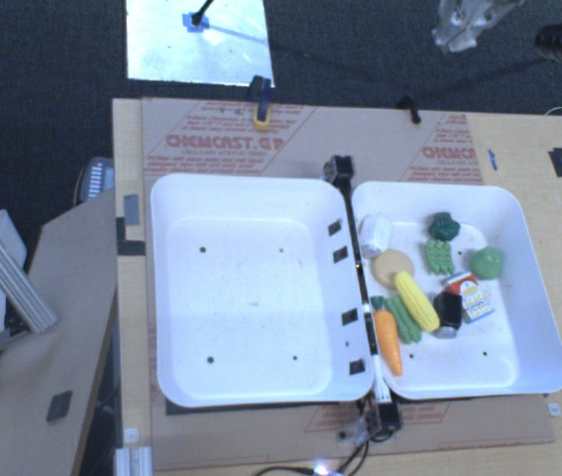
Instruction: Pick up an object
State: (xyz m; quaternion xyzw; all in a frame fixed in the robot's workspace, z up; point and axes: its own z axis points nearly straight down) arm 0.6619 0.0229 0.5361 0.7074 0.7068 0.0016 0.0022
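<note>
Okay, logging fast, left to right.
left bin (176, 206): nothing I'd target.
right bin (533, 296): toys clustered; my pick is the corn (416, 300), long axis upper-left to lower-right, carrot (389, 341) beside it.
gripper (456, 23): parked high beyond the bins, corn lies toward the camera; grip width unreadable.

Both bins are plain white: the left bin (251, 296) and the right bin (518, 355). In the right one lie an orange carrot (389, 341), a yellow corn cob (416, 300), a tan round piece (393, 266), a dark green broccoli (444, 227), a light green ball (487, 263) and a small carton (473, 297) in white, red and blue. The bench board (290, 132) is pale brown with reddish lettering.
</note>
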